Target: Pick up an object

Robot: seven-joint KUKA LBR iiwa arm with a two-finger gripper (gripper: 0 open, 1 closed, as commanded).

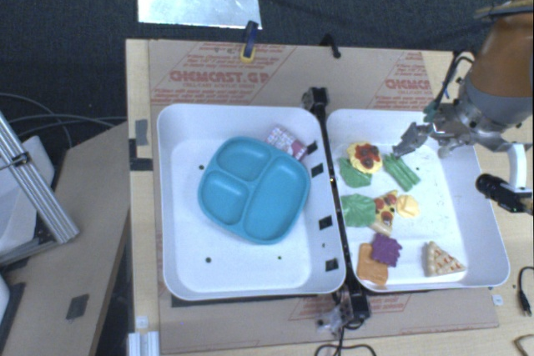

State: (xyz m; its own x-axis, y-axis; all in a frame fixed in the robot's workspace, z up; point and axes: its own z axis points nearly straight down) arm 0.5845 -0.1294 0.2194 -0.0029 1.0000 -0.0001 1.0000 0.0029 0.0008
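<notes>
blue tray (253, 198) in left bin (188, 129)

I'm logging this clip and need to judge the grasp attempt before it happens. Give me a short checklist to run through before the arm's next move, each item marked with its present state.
1. Targets available: ok. The right bin holds toy foods, among them a green ridged piece, a pizza slice and a purple piece.
2. End effector over the right bin: ok, near its upper part, close to the green ridged piece.
3. Nothing held already: cannot tell; the view is too blurred there.
4. Nearest target free of neighbours: not ok. The green ridged piece lies close beside the red and yellow piece.
5. Blue tray out of the way: ok, it lies in the left bin.
</notes>
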